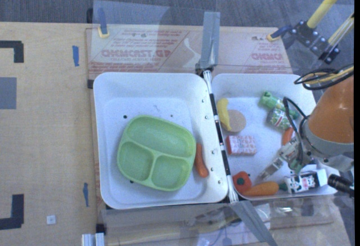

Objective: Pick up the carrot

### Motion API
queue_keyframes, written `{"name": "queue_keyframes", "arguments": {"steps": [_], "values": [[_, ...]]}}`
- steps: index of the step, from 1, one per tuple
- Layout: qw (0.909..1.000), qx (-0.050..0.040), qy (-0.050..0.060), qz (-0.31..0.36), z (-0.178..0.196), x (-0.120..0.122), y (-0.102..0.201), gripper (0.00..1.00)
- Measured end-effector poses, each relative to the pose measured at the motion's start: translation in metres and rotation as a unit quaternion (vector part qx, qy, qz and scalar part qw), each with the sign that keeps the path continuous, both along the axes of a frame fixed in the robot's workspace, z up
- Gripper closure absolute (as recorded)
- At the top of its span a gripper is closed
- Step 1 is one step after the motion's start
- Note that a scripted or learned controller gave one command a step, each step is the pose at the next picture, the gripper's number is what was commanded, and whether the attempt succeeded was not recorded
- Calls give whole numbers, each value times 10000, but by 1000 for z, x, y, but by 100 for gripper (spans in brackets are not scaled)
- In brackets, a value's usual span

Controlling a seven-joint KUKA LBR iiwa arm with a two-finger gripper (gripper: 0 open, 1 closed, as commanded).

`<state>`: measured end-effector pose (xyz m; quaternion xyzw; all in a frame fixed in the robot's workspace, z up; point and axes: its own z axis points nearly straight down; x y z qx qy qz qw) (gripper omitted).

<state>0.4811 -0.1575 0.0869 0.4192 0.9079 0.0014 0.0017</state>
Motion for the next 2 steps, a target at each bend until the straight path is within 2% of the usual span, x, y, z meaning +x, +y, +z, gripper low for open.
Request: {"name": "queue_keyframes", "arguments": {"steps": [1,2], "values": [[10000,-11,-40,-9,11,2,0,100],[9994,-11,4,353,109,-1,-7,100]]}}
